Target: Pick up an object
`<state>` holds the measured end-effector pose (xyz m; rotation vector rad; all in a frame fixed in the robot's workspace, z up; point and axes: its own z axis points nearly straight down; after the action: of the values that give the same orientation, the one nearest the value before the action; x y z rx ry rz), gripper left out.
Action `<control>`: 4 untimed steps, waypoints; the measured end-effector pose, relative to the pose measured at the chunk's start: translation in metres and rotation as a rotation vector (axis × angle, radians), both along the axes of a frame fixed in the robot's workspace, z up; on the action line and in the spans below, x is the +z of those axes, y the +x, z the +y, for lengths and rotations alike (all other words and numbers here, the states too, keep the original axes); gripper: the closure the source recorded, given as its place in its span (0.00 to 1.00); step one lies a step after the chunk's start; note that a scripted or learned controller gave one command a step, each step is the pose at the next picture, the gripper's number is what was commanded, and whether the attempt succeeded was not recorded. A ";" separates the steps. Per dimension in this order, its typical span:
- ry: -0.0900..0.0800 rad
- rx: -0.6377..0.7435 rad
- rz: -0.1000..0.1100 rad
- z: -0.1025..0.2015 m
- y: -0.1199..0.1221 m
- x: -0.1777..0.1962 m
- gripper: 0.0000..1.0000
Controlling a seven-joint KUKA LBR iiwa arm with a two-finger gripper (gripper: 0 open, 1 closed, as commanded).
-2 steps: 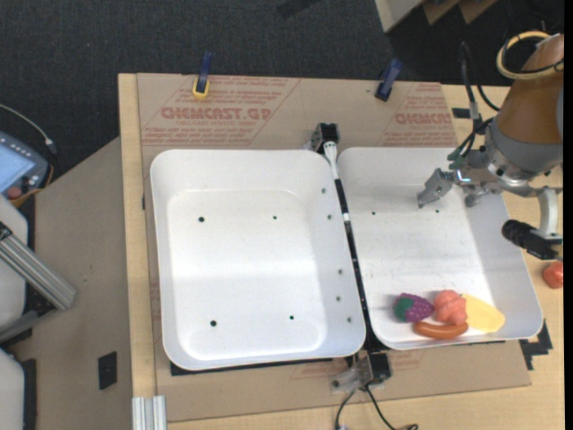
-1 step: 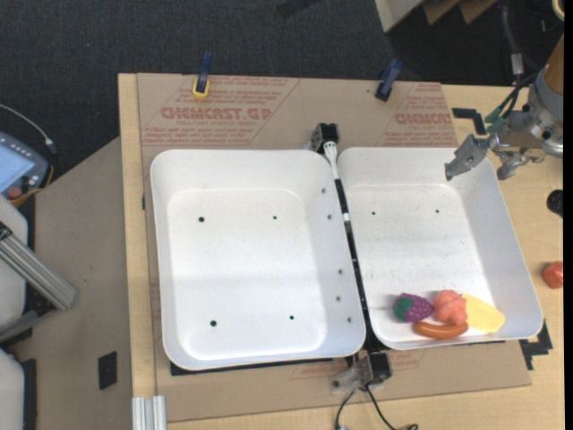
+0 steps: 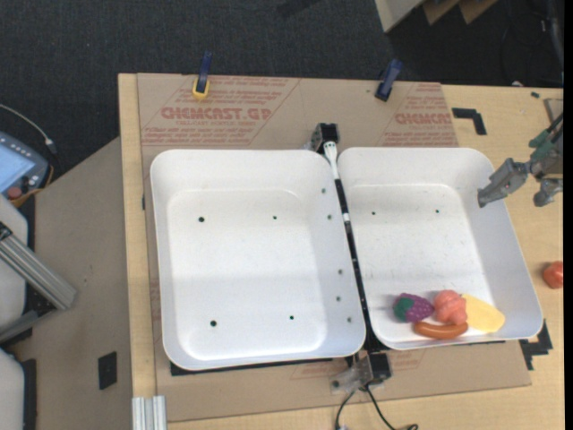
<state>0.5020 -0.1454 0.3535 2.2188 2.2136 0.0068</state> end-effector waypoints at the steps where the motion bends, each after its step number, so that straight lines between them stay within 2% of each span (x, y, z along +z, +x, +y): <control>1: -0.001 0.002 0.002 0.000 0.003 0.006 1.00; 3: -0.004 0.003 -0.005 0.000 0.005 0.026 1.00; 4: 0.004 -0.002 0.016 -0.036 0.001 -0.045 1.00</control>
<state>0.5026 -0.1816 0.3082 2.2307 2.2215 -0.0072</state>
